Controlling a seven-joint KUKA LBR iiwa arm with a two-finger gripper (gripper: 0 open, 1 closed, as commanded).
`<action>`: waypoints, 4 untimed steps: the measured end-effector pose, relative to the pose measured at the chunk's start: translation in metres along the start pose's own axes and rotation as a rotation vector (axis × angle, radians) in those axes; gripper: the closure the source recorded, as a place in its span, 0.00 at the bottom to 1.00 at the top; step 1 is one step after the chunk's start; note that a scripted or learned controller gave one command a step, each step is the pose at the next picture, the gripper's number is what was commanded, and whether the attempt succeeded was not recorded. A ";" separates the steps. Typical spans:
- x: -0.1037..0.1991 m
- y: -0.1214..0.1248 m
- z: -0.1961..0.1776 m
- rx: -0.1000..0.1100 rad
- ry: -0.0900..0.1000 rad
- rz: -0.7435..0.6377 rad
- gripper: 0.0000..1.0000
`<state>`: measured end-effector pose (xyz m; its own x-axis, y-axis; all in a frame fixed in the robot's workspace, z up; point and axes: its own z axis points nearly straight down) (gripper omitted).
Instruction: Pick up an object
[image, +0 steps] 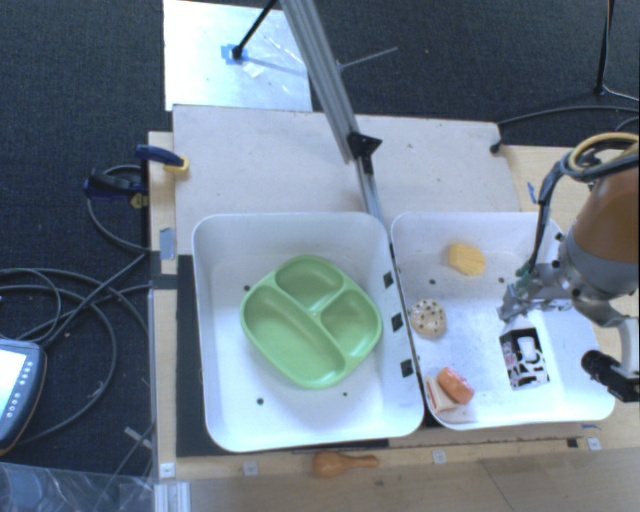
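Note:
The right bin (490, 228) holds several small items. A yellow rounded piece (466, 259) lies near its back. A speckled cookie (428, 319) sits by the left wall. An orange-and-tan food piece (452, 387) rests in the front left corner. A black-and-white packet (524, 358) lies flat at the front right. My gripper (520, 303) hangs over the right part of this bin, just behind the packet and to the right of the cookie. Nothing is visibly held in it.
The left bin (215, 300) carries a green divided plate (311, 320). A slanted metal pole (335, 90) runs from the top to the divide between the bins. A tan object (345, 462) lies on the bench in front of the bins. Cables and a clamp (150, 165) sit at the left.

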<state>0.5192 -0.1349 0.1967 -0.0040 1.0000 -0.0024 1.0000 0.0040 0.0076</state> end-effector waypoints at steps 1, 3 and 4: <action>0.000 0.002 -0.021 0.003 0.001 -0.003 1.00; 0.097 0.044 -0.029 0.005 0.004 -0.006 1.00; 0.149 0.061 -0.026 0.005 0.005 -0.007 1.00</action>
<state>0.5798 0.0143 0.2225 -0.0113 0.9999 0.0021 0.9999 0.0113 0.0025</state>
